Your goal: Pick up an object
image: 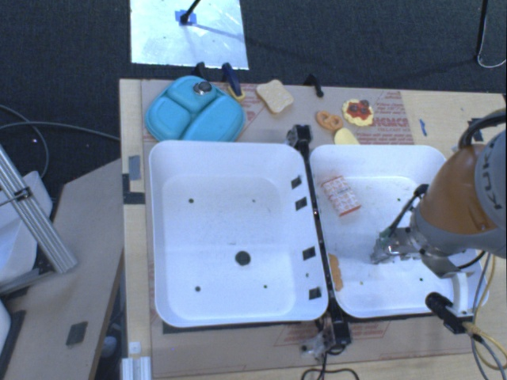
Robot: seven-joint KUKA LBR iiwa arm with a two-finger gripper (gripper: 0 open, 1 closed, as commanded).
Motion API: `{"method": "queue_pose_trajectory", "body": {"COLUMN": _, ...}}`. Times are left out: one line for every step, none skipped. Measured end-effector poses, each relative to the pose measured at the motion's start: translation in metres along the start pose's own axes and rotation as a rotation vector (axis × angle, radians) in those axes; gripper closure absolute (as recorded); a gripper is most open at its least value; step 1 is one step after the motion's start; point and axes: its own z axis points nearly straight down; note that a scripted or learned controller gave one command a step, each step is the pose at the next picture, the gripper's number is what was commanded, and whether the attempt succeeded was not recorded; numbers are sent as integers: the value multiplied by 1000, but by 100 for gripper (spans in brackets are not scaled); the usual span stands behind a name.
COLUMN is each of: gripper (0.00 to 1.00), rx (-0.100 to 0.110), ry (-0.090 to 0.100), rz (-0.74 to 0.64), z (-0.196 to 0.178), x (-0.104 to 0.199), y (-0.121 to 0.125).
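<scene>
gripper [383,253] down in right bin [428,158], nothing visibly held, open/closed state unclear; red-and-white packet [340,195] up-left of it, untouched.

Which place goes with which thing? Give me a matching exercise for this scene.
Things:
1. blue tray
2. red-and-white packet
3. small dark disc
4. gripper

Places:
A. floor of the left bin
B. right bin, near its upper left corner
C. on the bench behind the left bin
D. low over the right bin's floor

Pairs: 1-C, 2-B, 3-A, 4-D
</scene>
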Motion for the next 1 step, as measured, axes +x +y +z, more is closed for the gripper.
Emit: {"method": "queue_pose_trajectory", "body": {"gripper": 100, "rx": 8, "ry": 9, "rz": 1, "z": 2, "x": -80, "y": 38}}
